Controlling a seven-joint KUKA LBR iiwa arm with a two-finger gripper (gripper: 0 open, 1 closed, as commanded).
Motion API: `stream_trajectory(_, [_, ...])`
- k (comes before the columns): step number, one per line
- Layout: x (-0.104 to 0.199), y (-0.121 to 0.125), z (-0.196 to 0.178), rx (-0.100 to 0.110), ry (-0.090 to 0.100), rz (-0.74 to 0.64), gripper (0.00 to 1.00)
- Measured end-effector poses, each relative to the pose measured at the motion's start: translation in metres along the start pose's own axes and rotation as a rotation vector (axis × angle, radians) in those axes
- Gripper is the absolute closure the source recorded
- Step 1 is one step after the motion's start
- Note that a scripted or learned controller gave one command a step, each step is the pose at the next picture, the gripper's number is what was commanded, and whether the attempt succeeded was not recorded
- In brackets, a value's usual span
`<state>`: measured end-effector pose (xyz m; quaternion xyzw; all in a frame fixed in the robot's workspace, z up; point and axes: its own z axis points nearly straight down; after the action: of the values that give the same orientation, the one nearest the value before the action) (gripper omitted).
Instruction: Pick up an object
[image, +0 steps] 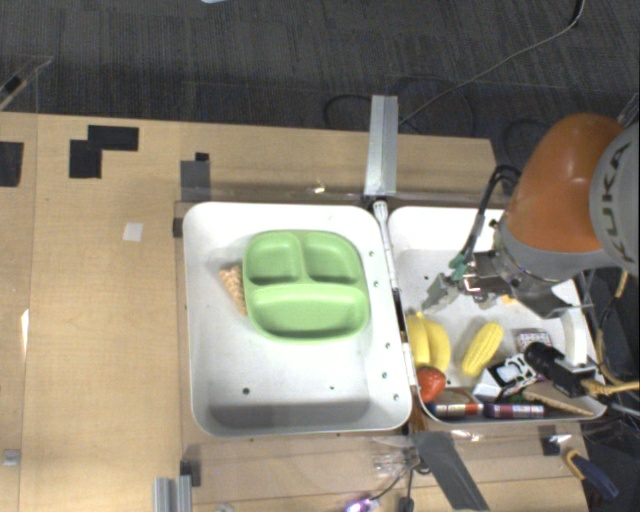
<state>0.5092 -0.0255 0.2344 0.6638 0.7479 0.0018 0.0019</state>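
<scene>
Yellow toys crowd the near end of the right bin (420, 235): 1 banana (430, 340) just below the gripper (441, 290) and 1 corn cob (481, 346) below and to its right, beside a red tomato (431, 381) and markers (490, 409). The gripper hangs above bare bin floor, with nothing between its parts; whether it is apart or together cannot be told. The green plate (303, 283) lies well to its left in the other bin, likely too broad to grasp.

Evenly, brightly lit from overhead. Mild glare on the white bins (200, 330); soft shadow along the left bin's near wall. Sharp across the bench (90, 330), slightly soft at edges.
</scene>
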Motion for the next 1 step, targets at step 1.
stream_trajectory(1, [-0.0892, -0.0279, 0.0275, 0.002, -0.001, 0.044, 0.0])
